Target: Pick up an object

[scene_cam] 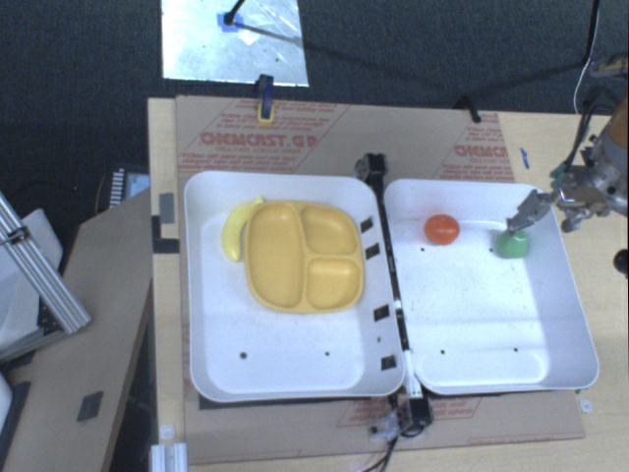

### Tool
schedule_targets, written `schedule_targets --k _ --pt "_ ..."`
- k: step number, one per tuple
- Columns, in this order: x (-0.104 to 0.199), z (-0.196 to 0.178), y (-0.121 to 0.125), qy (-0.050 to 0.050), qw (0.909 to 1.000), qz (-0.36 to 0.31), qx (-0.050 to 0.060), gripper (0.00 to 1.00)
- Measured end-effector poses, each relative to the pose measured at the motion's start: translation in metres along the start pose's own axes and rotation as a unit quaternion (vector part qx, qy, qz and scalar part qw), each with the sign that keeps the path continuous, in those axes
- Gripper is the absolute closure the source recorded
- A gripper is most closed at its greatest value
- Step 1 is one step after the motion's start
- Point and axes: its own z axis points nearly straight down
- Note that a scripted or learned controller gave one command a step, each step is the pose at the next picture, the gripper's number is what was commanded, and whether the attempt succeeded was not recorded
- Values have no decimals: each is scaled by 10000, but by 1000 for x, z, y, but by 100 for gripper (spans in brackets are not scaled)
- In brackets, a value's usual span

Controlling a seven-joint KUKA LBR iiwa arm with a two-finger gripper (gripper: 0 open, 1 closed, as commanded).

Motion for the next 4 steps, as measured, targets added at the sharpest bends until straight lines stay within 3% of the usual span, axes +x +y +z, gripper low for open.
schedule_targets --k 1,4 --pt "1 -7 2 -12 10000 -16 -56 0" --pt "6 145 12 -5 10000 -23 -39 0"
